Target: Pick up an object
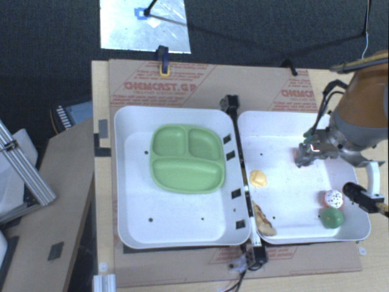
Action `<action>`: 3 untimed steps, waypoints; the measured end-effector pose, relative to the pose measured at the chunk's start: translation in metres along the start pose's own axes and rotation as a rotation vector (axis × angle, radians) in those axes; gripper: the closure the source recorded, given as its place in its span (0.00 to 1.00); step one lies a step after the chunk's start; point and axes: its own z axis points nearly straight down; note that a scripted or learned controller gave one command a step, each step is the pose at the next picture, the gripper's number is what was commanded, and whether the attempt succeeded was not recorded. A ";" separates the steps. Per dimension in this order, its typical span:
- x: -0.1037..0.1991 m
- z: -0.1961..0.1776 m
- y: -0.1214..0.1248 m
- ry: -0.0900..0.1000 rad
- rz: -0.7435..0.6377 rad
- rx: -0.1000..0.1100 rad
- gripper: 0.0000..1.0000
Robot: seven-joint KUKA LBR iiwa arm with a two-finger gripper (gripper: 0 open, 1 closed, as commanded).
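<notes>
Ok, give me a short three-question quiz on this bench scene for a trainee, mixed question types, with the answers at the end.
1. True or false: the green divided plate lies in the left bin.
2. Multiple choice: which item sits closest to the tool? A) the yellow lump B) the tan piece by the divider C) the green ball
3. Fill in: the white dotted ball lies right next to the ____ ball.

Key: 1 true. 2 A. 3 green.
</notes>
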 end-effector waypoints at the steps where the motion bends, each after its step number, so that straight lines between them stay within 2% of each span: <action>1: 0.046 0.003 0.004 0.000 0.001 0.002 1.00; 3: 0.148 0.012 0.021 0.000 0.001 0.002 1.00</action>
